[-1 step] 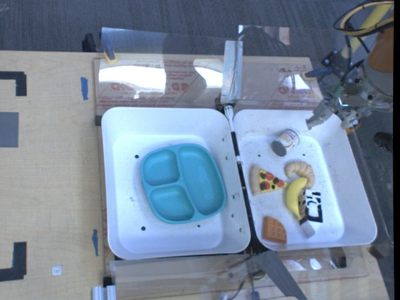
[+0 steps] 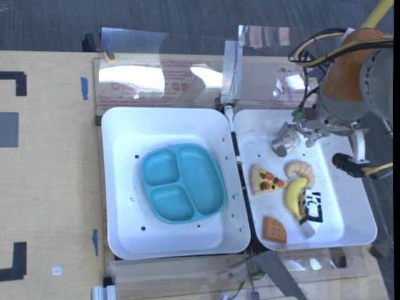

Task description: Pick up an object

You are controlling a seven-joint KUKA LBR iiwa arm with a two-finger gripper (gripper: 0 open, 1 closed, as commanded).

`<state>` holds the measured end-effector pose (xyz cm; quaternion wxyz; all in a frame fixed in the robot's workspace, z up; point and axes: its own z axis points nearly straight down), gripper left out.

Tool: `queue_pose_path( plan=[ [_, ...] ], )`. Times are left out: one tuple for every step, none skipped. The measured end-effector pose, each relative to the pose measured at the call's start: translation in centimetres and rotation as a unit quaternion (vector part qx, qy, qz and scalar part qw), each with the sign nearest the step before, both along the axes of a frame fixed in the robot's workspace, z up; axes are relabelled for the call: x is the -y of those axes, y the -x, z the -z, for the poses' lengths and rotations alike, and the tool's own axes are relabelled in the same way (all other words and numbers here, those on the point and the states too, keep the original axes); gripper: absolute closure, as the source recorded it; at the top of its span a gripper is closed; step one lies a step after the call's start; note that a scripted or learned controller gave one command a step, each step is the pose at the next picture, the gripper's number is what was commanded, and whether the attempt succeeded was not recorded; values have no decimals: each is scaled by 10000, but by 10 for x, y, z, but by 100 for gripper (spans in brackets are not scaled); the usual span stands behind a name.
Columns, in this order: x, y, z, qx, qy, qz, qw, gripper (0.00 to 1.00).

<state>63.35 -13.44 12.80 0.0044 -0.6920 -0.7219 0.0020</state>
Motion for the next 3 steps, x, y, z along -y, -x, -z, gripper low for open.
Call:
queue_pose_path(
  plan=[
    [19, -13, 40, 60, 9, -364, 9993, 0],
    [20, -12, 30, 33, 16, -357, 9994, 100],
    [-54, -36, -63, 94, 11, -663, 9978, 100]
  ],
)
